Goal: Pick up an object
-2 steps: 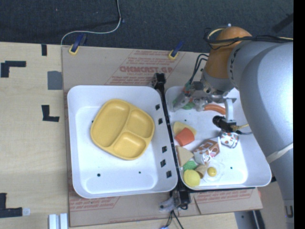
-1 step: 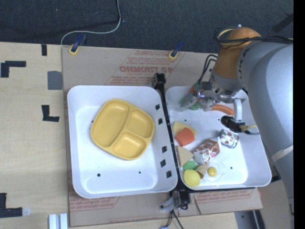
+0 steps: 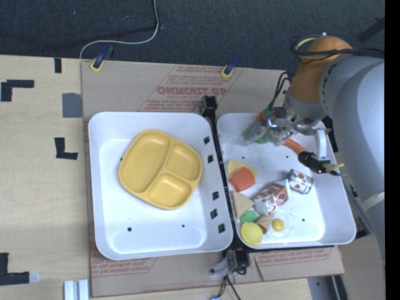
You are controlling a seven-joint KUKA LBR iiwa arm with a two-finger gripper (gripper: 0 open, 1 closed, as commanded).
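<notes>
Across tabletop (image 3: 37, 186): two shallow white bins, smooth, round-cornered. Left bin (image 3: 106, 230): one yellow three-compartment plate (image 3: 160, 168), glossy; open floor all round it. Right bin (image 3: 337, 224): small items clustered at near-left: orange wedge (image 3: 242, 179), yellow lemon (image 3: 252, 232), printed carton (image 3: 271, 196), small can (image 3: 300, 182). Gripper (image 3: 270, 125) at far edge, above green-orange item (image 3: 284, 141); finger state not discernible.

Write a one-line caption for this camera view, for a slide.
KUKA arm's gripper reaches into the right bin of toy food; a yellow divided plate lies in the left bin.
</notes>
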